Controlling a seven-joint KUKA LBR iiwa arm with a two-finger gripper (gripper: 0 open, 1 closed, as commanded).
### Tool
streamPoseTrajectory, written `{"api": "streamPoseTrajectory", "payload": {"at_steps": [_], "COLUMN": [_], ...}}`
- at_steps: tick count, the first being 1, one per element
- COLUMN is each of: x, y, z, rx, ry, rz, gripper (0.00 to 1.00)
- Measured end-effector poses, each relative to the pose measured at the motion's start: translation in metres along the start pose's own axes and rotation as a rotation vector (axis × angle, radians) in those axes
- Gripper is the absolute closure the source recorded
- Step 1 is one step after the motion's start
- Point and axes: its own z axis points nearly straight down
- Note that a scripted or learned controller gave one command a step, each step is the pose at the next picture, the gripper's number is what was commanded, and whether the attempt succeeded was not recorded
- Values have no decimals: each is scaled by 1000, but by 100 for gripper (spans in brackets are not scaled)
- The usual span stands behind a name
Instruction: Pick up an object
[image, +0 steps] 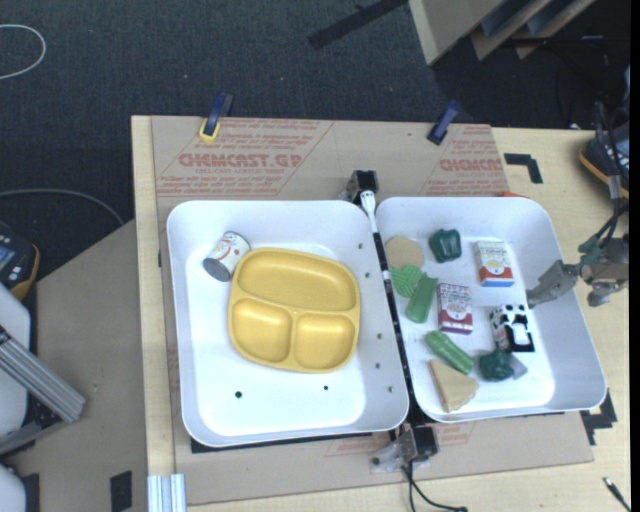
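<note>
Nearest the lens, a black clamp (418, 441) sits at the seam where the two bins meet, with a cable trailing off the near edge. Moving up into the left bin (190, 300), a yellow divided plate (295, 308) takes the middle, and a small can (226, 256) lies on its side just beside the plate's far left corner.

Over to the right bin (570, 350), and it's crowded! A pale cheese wedge (452, 384) is at the near side, with a dark green toy (496, 366) just beside it and a green cucumber (448, 351) close by. In the middle stands a red-and-white carton (454, 307), and next to it is a black-and-white toy (512, 326). Farther back there's a second carton (492, 262), a green pepper (445, 244), a tan disc (404, 251) and a light green piece (414, 291).

And the gripper (572, 277) comes in at the right bin's right wall, hovering at its rim. Wide or narrow? From this angle, cannot tell, and nothing is seen in its grasp. Every object lies to its left, apart from it. The second carton and the black-and-white toy are the nearest to it. The cheese wedge and cucumber are well apart from it, across the bin.
</note>
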Motion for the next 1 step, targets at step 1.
{"api": "streamPoseTrajectory", "payload": {"at_steps": [1], "x": [0], "y": [2], "z": [-6], "rx": [-12], "ry": [-3], "rz": [-3], "gripper": [0]}}
